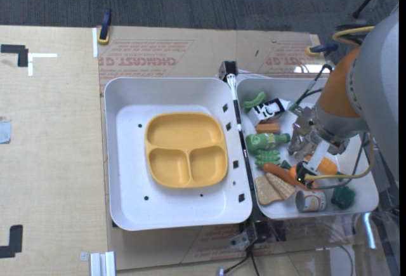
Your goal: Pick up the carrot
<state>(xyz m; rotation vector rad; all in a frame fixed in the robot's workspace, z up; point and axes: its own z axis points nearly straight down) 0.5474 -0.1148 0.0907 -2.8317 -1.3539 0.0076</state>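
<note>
Seemingly, nothing has been picked yet: the carrot is seen lying in the right bin among other toys, just beside the lowered gripper, whose finger state cannot be told.

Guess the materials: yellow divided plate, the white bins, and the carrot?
Yellow divided plate: looks like moulded plastic, matte, with soft rounded compartment edges and even colour. White bins: probably thin formed plastic, smooth with a slight sheen and rounded corners. Carrot: likely toy plastic or rubber, uniformly orange and smooth; too small to tell which.
</note>
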